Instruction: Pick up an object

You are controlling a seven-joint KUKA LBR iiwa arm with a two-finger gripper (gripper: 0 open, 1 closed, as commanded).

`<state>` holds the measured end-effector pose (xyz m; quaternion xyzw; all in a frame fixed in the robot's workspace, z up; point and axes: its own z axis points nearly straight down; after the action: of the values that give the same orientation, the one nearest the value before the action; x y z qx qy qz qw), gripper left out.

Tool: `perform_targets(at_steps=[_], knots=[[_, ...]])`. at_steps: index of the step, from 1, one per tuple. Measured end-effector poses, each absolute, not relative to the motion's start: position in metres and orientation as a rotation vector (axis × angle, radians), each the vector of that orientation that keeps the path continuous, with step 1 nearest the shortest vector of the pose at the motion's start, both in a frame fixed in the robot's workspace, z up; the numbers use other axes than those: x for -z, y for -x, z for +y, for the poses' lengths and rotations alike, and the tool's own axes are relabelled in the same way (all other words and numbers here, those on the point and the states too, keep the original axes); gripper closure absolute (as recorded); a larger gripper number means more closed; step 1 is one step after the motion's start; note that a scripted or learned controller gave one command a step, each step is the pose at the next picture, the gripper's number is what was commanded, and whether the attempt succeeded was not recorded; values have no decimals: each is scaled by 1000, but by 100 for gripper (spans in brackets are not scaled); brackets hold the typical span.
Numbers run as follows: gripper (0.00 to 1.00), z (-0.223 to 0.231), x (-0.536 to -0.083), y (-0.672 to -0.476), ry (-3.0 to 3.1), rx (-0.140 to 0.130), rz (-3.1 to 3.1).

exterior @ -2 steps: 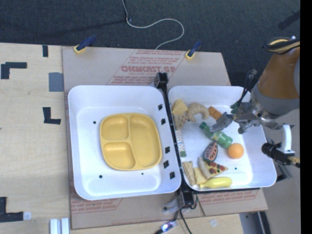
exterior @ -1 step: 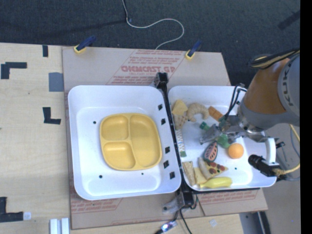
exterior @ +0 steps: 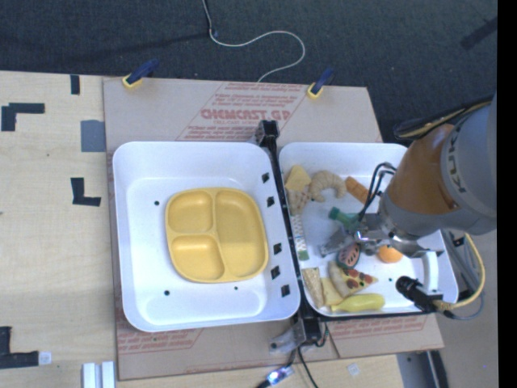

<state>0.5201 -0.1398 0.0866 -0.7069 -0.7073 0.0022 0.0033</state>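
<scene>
Gripper (exterior: 349,245): I see it low in right bin (exterior: 404,153) — over food toys (exterior: 353,277)
Claw state: I cannot tell
Left bin (exterior: 129,217): yellow plate (exterior: 216,234)

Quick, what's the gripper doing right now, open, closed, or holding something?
Gripper: low in the right bin among the toy food; open, closed or holding something cannot be told from this view.

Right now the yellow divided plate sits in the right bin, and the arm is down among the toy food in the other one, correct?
Not quite. The camera view shows the yellow divided plate in the left bin, not the right. The arm is down among the toy food in the other bin, the right bin.
</scene>
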Motion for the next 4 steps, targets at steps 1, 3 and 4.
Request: perform_targets(at_steps=[1,3,4], knots=[[0,-140,-85,-520,2221,-1,-2222],[100,-134,-156,-519,2221,3,-2225],[100,-132,-219,-517,2222,4,-2226]])
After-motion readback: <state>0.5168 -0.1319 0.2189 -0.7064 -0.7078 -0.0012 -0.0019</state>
